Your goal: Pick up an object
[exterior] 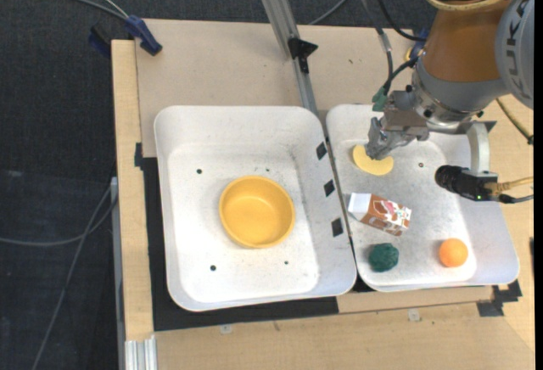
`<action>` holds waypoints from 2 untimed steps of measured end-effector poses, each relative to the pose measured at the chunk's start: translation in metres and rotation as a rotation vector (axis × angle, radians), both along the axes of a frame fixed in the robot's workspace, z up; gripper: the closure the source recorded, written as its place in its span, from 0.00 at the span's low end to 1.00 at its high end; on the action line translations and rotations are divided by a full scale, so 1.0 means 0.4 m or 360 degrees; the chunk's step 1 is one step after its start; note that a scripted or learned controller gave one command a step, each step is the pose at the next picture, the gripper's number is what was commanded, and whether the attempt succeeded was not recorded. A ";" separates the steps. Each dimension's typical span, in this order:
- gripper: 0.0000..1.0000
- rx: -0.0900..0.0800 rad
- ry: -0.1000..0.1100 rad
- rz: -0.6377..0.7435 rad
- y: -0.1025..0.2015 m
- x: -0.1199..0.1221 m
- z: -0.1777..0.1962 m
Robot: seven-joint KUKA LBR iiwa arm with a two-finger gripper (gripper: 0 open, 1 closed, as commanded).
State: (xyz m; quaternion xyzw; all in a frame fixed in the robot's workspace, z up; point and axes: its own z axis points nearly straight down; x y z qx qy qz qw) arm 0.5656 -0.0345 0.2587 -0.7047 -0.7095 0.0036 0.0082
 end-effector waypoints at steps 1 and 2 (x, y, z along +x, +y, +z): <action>1.00 -0.0002 0.0004 0.0002 0.150 -0.037 -0.030; 1.00 -0.0005 0.0008 -0.0001 0.270 -0.094 -0.075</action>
